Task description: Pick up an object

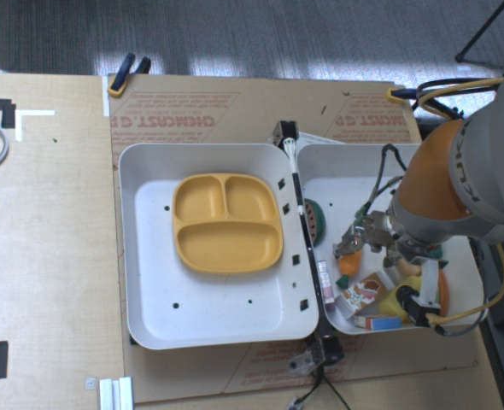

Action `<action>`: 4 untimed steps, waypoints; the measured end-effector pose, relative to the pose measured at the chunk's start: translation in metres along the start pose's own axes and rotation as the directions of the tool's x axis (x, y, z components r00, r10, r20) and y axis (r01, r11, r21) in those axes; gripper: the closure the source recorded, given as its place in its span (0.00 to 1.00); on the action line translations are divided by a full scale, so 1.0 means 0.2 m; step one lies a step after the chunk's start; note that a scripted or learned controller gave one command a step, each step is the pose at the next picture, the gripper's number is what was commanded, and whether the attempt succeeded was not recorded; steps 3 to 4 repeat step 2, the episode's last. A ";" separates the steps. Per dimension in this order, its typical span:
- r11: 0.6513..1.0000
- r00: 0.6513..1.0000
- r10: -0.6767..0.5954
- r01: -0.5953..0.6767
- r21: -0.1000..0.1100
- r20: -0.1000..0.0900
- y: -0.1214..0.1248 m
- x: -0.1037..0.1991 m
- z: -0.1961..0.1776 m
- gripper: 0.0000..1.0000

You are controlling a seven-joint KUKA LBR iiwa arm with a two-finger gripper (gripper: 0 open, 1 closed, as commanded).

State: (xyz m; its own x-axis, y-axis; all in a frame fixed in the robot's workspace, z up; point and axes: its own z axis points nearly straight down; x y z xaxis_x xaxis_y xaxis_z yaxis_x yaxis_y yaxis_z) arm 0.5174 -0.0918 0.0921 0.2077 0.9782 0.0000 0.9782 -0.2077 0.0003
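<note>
Small objects sit heaped in the near part of the right bin point(346, 165), directly under and around the hand point(354, 244); an orange piece point(348, 264) lies just below the hand, touching or nearly so; a red-and-white packet point(365, 292) next toward the near wall; a yellow item point(403, 295) and a blue-edged item point(387, 322) to the hand's right, against the near rim; an orange-red stick shape point(442, 285) further right, partly under the arm; a dark green round thing point(313, 220) to the hand's left, against the divider wall; a slim white-pink tube point(325, 282) along that same wall. Hand is low inside the right bin over the heap; metal parts visible, but fingers can't be made out against the clutter, so can't tell how far open it is or whether it has hold of anything. Arm point(444, 182), grey with orange band, covers the bin's right half. Left bin point(149, 254), well left of the hand, carries a yellow divided plate point(228, 223), three compartments, lying flat. Both bins rest on cardboard point(184, 114) on the bench point(47, 254).
</note>
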 end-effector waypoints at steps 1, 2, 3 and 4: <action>1.000 1.000 0.001 -0.001 -0.003 -0.002 0.01 0.00 -0.05 1.00; 0.938 0.938 0.345 -0.345 0.000 0.002 0.17 0.22 -0.70 1.00; 0.938 0.938 0.345 -0.345 0.000 0.002 0.17 0.22 -0.70 1.00; 0.938 0.938 0.345 -0.345 0.000 0.002 0.17 0.22 -0.70 1.00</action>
